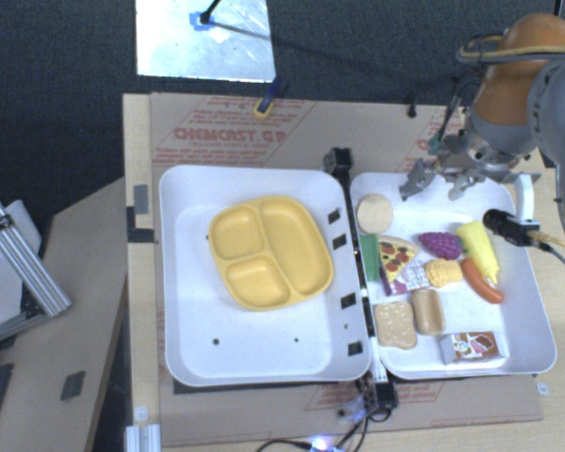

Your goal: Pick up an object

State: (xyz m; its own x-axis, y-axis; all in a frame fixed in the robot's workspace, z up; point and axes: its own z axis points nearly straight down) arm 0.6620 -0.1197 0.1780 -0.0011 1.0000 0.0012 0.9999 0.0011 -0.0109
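My gripper [440, 183] hangs over the far edge of the right bin [527, 347], fingers spread open with nothing between them. Below it in that bin lie several toy foods: a round beige bun [375, 214], a pizza slice [394, 252], purple grapes [439, 244], a yellow corn cob [477, 249], a red-orange sausage [481, 282], a small yellow lumpy piece [443, 272], a hot dog [427, 311], a toast slice [395, 325], a green stick [368, 257] and a small carton [473, 347].
The left bin [188, 347] holds a yellow three-compartment plate [268, 250]. A black divider strip [348, 252] runs between the bins. Cardboard lies under both bins, and a shiny square sheet [205, 24] sits at the back.
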